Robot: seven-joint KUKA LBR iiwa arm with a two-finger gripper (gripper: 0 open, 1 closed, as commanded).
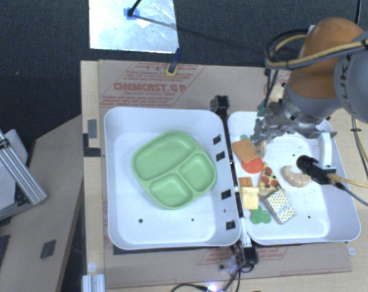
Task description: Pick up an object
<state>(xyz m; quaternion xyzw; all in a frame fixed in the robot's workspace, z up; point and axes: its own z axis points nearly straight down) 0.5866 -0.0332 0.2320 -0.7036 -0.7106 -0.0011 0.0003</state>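
Bins sit side by side, and the left white shallow bin (pixel 120 181) holds a green three-compartment plastic plate (pixel 174 169). In the right white shallow bin (pixel 329 218), just right of that plate, the gripper (pixel 261 132) hangs touching or just above an orange toy slab (pixel 247 150); I cannot tell its grip. Beyond it lie a tan croissant-shaped toy (pixel 295 176) and a small pizza-slice toy (pixel 268 182).

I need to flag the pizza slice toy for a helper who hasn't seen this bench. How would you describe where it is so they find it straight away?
Start at the right-hand white bin, the one without the green divided plate. Along its left side runs a cluster of small toy foods; the pizza slice sits mid-cluster, below the orange piece and right of the pale yellow block. It alone is a wedge dotted with red.
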